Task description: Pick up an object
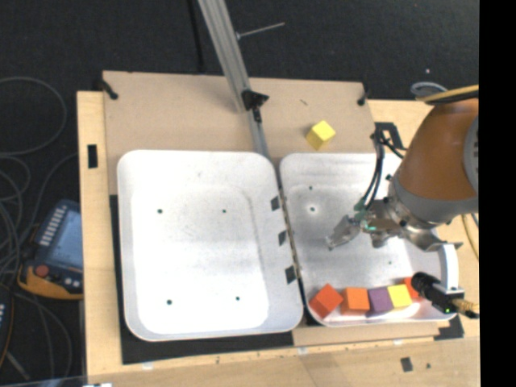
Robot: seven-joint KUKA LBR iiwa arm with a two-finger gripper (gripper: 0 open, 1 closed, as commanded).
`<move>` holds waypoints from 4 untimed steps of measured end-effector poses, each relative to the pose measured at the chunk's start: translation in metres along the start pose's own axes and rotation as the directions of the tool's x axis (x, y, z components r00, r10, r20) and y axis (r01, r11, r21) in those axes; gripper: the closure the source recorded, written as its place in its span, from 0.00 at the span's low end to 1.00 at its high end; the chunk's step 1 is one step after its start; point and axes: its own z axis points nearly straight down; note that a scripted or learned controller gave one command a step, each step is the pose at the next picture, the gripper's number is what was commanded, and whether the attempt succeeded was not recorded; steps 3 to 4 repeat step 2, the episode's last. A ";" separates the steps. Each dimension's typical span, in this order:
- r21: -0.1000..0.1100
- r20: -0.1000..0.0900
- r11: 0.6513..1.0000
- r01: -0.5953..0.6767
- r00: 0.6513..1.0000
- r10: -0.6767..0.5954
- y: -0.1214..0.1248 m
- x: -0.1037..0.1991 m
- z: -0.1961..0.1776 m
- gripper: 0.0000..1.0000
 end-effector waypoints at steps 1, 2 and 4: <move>0.002 -0.001 1.000 0.006 1.000 -0.006 -0.018 0.059 0.014 0.00; 0.000 -0.003 1.000 0.009 1.000 -0.009 -0.022 0.144 0.014 0.00; 0.000 -0.003 1.000 0.009 1.000 -0.009 -0.022 0.144 0.014 0.00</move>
